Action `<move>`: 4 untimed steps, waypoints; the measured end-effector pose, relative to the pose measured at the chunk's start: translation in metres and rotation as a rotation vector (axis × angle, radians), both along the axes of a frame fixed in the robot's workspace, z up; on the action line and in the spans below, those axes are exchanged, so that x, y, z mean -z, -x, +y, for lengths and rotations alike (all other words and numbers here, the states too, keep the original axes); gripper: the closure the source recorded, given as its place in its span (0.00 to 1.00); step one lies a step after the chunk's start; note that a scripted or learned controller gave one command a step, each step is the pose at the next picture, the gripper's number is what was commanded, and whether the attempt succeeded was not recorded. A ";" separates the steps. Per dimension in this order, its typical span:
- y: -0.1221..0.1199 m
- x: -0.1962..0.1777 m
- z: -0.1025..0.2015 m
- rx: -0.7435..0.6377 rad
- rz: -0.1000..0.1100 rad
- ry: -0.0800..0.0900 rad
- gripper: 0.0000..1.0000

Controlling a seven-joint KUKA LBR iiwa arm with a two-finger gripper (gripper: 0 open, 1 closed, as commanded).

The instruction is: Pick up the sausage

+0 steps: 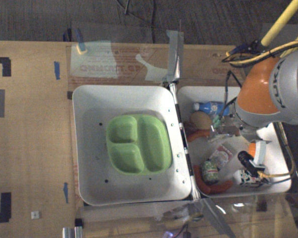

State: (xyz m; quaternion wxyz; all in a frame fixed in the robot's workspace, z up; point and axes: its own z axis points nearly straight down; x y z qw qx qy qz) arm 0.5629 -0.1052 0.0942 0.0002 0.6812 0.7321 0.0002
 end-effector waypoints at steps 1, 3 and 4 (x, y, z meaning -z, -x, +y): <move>0.000 0.000 0.000 0.000 0.000 0.000 0.00; -0.002 0.004 0.011 -0.169 0.005 -0.001 0.00; 0.035 -0.088 0.035 -0.057 0.006 0.000 0.00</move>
